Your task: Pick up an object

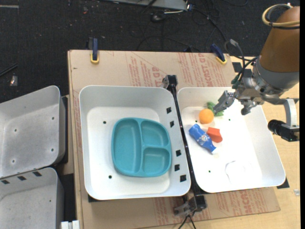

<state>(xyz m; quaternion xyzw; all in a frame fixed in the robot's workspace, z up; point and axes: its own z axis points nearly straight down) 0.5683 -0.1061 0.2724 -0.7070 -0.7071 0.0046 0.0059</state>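
Low over right bin [267,175], hand [234,103] (slanting) beside orange ball [206,116]

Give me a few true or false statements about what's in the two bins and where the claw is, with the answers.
1. The teal divided tray lies in the left bin. True.
2. The orange ball sits in the left bin. False: it lies in the right bin.
3. The claw is over the right bin, close to the orange ball and a green object. True.
4. The blue packet lies in a compartment of the teal tray. False: it lies on the right bin's floor, beside a red-orange piece.
5. The claw hangs over the teal tray. False: it is over the right bin's upper part.
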